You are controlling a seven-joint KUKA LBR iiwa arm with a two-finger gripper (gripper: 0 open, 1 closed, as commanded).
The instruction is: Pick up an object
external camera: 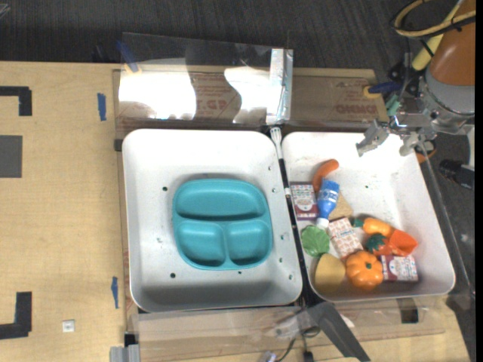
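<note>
The right white bin [423, 202] holds a pile of toy foods in its near half. Among them are an orange carrot-like piece [326, 170], a blue and white bottle [327, 200], a red and white carton [303, 200], a green piece [315, 240], a yellow piece [330, 271], an orange pumpkin [363, 270] and an orange pepper [389, 236]. My gripper [391, 142] hangs over the bin's far right corner, above and to the right of the pile. Its fingers are spread open with nothing between them.
The left white bin [151, 164] carries a teal divided plate [223, 221]. A clear plastic sheet [226, 89] stands behind the bins. Yellow cables [423, 21] loop near the arm at the top right. A wooden bench surface [53, 202] lies to the left.
</note>
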